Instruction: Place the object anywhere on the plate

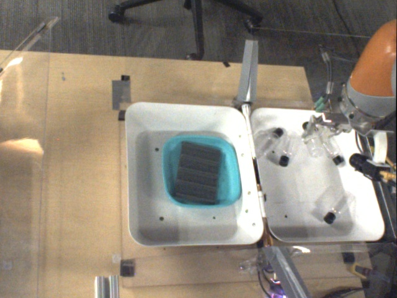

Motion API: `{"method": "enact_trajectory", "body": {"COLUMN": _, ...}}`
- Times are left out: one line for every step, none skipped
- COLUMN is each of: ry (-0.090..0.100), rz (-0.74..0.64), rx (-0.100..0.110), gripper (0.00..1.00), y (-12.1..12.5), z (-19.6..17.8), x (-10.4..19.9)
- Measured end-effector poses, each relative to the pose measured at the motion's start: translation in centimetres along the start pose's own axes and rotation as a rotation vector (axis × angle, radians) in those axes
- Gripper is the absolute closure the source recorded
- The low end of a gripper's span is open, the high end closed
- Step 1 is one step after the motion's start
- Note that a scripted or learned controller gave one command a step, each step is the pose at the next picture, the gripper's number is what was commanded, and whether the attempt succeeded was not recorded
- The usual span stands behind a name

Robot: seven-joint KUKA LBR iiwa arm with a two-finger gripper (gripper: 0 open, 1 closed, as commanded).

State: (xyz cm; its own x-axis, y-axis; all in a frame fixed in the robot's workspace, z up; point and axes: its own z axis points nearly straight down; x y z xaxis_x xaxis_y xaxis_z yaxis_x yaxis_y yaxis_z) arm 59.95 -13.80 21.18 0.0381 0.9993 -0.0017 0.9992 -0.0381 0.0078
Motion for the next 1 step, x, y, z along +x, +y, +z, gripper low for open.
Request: {"method": "enact_trajectory", "body": {"ry": 0.000, "rz": 0.000, "rx": 0.000, "gripper": 0.00, "y": 0.00, "z": 0.00, "x": 0.00}}
